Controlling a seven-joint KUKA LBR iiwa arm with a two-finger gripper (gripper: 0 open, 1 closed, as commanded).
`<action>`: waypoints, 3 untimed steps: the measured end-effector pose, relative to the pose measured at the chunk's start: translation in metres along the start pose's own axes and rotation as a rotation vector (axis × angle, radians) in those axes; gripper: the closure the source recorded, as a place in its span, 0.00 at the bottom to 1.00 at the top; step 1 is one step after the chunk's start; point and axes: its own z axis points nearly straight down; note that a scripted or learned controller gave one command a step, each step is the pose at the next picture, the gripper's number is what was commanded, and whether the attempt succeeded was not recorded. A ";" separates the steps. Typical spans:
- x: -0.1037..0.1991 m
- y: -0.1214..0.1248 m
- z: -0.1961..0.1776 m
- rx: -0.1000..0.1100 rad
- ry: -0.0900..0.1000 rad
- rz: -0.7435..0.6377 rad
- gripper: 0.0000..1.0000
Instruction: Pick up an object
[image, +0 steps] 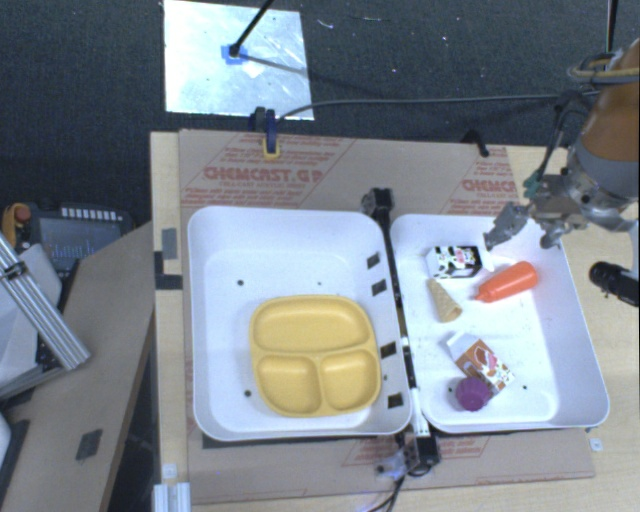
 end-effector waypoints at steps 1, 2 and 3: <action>0.000 0.002 -0.007 -0.012 -0.002 -0.002 0.00; 0.003 -0.007 0.041 -0.008 -0.001 0.000 0.00; 0.002 -0.006 0.104 -0.007 -0.001 0.000 0.00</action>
